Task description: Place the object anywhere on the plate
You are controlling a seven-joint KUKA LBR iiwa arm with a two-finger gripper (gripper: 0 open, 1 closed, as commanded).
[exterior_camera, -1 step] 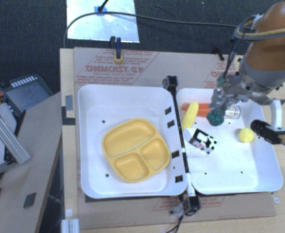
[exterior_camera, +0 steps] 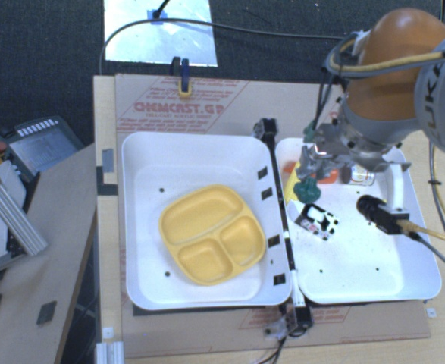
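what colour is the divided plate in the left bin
Yellow; the plate shows plainly in the camera view.

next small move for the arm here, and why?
Probably lift straight up a little: the gripper sits low in the right bin over a green object, while the yellow plate lies in the left bin. A lift would show whether anything is grasped.

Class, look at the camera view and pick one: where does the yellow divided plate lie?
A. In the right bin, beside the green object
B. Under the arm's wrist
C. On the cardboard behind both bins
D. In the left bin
D: the yellow divided plate rests on the floor of the left bin, while the arm works over the right bin.
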